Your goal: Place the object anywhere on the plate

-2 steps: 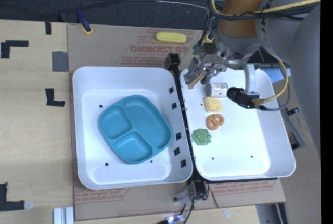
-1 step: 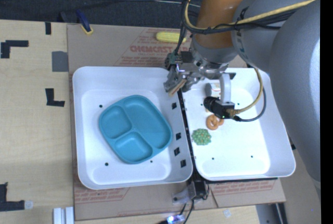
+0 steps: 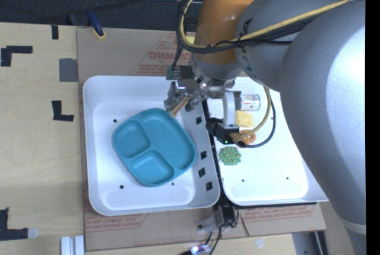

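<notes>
- Object [image 3: 176,107]: a small tan piece, seen at the tip of the gripper [image 3: 180,104], just over the upper right rim of the plate [image 3: 148,153].
- The fingers are closed on the object and pinch it from two sides; it looks tilted, and I cannot tell if its low end touches the rim.
- The plate is blue, with three compartments, and lies in the left bin [image 3: 101,129], turned at a slant. All three compartments are bare.
- The arm [image 3: 309,46] comes in from the right and passes above the right bin [image 3: 267,174], so part of this bin is hidden.
- In the right bin, near the wall between the bins, there is a green bumpy thing [image 3: 230,156].
- Above it lies a yellow thing [image 3: 244,119], with a small brown thing [image 3: 247,138] just beside it.
- A small can [image 3: 252,102] lies on its side near the top of this bin.
- Both bins stand on a sheet of cardboard [image 3: 119,52], which lies on the table [image 3: 29,129].
</notes>
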`<state>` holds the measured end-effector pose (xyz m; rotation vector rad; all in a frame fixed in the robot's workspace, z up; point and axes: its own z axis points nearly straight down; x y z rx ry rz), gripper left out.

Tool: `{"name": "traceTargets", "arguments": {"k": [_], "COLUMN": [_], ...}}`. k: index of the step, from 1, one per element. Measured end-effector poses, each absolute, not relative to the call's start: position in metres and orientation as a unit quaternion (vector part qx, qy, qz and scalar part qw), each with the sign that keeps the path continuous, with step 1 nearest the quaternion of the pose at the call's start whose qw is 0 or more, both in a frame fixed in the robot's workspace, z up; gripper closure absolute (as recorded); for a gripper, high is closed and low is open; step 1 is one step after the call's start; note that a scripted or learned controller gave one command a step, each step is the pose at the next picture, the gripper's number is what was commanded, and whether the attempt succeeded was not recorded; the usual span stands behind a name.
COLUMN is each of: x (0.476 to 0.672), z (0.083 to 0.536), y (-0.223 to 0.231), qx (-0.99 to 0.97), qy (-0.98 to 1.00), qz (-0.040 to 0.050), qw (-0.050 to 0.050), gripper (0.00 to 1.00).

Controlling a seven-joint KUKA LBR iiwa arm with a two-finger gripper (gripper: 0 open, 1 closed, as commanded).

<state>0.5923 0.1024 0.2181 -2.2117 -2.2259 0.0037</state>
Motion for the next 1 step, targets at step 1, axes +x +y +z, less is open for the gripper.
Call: {"name": "traceTargets", "arguments": {"k": [1], "x": [0.5798], "z": [0.2233], "y": [0.1647], "qx": [-0.705], "qy": [-0.71], "qz": [0.0007], "qw": [0.001], "gripper": [1.0]}}
